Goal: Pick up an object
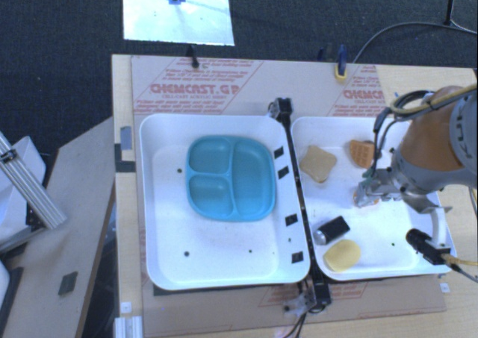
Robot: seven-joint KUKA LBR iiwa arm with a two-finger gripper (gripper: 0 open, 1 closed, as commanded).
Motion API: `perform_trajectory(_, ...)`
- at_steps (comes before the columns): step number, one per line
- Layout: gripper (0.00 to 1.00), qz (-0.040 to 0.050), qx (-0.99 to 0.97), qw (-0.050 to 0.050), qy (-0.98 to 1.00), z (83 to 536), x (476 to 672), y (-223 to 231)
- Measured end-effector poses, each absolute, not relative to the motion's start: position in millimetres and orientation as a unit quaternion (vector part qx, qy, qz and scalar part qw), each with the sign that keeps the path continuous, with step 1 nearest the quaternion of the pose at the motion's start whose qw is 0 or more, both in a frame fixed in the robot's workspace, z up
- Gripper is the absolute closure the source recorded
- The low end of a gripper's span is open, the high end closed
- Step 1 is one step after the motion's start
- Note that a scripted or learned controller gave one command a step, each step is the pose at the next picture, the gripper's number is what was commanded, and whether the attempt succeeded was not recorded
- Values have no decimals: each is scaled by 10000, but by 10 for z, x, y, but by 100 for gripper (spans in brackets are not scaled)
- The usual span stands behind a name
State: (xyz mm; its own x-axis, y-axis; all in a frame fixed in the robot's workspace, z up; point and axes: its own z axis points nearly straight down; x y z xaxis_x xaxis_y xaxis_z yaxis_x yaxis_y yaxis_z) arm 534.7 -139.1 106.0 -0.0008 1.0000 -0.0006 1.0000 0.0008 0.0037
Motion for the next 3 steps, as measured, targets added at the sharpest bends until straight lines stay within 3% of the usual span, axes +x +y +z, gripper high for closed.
perform_trajectory(3, 100, 7, 7050, 14, 7092, 2457, 5485, -1419)
